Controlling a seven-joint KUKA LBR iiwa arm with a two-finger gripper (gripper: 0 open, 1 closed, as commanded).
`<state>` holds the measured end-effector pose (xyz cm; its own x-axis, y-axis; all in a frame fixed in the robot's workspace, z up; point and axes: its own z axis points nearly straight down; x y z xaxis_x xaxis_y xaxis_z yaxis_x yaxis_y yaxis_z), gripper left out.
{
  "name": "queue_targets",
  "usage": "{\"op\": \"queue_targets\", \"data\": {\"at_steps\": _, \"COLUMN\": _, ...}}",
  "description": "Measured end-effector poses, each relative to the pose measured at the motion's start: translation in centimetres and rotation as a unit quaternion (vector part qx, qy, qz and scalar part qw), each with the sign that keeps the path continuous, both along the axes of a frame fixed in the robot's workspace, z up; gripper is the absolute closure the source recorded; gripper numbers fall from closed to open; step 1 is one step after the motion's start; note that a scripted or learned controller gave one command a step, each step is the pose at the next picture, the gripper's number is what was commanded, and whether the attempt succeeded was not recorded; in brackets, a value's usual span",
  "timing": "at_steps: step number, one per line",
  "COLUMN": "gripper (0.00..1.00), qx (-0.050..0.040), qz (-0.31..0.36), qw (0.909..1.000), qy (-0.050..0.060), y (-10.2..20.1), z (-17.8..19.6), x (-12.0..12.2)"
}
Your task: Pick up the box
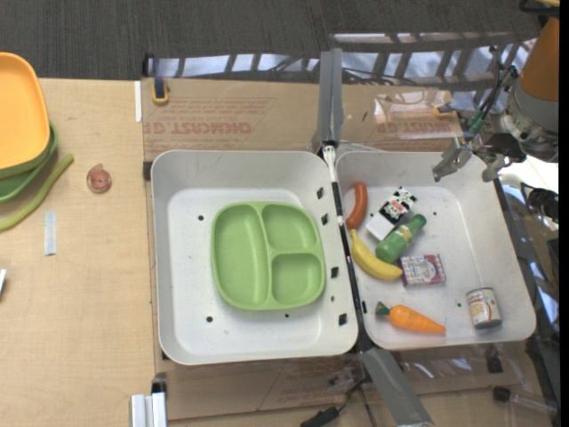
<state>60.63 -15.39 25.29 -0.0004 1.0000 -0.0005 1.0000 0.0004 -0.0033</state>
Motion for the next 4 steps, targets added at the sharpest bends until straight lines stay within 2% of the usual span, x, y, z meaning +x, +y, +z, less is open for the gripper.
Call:
{"op": "queue_targets", "data": {"at_steps": 1, "gripper": 0.0, "qx": 0.0006, "qz": 0.042, "qw": 0.9991, "qy": 0.0, "y": 0.8, "z": -14.4, "x": -7.5}}
{"op": "queue_targets", "data": {"at_steps": 2, "gripper": 0.0, "qx": 0.0007, "qz": 0.039, "qw": 0.9992, "qy": 0.0, "y": 3.5, "z": -16.2, "x": -10.1}}
{"op": "queue_targets", "data": {"at_steps": 3, "gripper": 1.0, "qx": 0.0005, "qz": 0.037, "qw": 0.9993, "qy": 0.0, "y": 3.4, "z": -15.4, "x": -10.1}}
{"op": "queue_targets", "data": {"at_steps": 4, "gripper": 1.0, "qx": -0.0008, "qz": -0.053, "qw": 0.9986, "qy": 0.0, "y": 9.2, "z": -6.2, "x": -4.8}}
